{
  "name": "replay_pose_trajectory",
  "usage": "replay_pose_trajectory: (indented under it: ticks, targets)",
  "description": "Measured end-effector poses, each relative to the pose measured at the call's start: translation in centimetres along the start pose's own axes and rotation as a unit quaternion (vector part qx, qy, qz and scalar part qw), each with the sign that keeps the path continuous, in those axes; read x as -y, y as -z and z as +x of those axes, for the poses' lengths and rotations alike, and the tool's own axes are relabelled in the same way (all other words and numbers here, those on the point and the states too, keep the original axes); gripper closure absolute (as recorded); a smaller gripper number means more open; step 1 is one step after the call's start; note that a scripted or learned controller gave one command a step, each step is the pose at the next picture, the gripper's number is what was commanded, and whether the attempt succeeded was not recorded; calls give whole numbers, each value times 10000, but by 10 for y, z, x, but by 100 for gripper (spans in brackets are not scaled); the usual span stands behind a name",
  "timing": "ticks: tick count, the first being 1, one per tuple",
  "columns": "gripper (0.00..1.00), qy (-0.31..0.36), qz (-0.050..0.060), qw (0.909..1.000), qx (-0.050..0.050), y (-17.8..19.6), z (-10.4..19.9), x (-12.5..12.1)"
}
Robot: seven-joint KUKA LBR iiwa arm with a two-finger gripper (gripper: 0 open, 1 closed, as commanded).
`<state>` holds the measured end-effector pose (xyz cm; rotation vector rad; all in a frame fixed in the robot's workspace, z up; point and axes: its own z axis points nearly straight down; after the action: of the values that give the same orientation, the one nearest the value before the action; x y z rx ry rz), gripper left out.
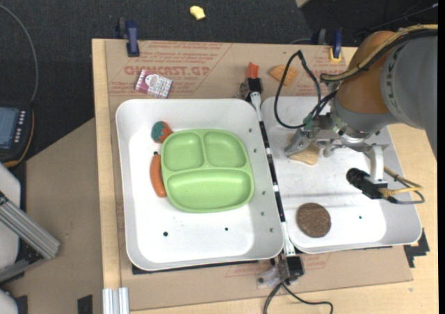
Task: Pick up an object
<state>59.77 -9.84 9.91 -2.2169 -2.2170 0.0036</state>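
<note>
My gripper (pixel 311 149) hangs low over the upper left of the right bin (pixel 396 226), its two silver fingers spread apart, so it is open. A tan wedge-shaped piece (pixel 304 158) lies on the bin floor right at the fingertips, under the left finger; nothing is lifted. A round brown cookie (pixel 314 219) rests near the front of the same bin. In the left bin (pixel 139 229) sit a green divided plate (pixel 206 169), an orange carrot-like stick (pixel 157 175) along its left side, and a small teal and red item (pixel 161 130).
A black part with cables (pixel 365 183) hangs off the wrist over the right bin. On the cardboard behind the bins lie a small printed packet (pixel 153 83), an orange-tipped black clip (pixel 252 82) and a tan scrap (pixel 283 73).
</note>
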Motion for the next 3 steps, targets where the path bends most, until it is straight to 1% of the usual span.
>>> replay_pose_trajectory:
  ticks: [1,2,3]
  targets:
    - [0,10,-54,10000,22,-15,-8,-45]
    - [0,-7,-44,10000,21,-14,-28,-48]
    - [0,-6,-16,10000,13,-14,-35,-26]
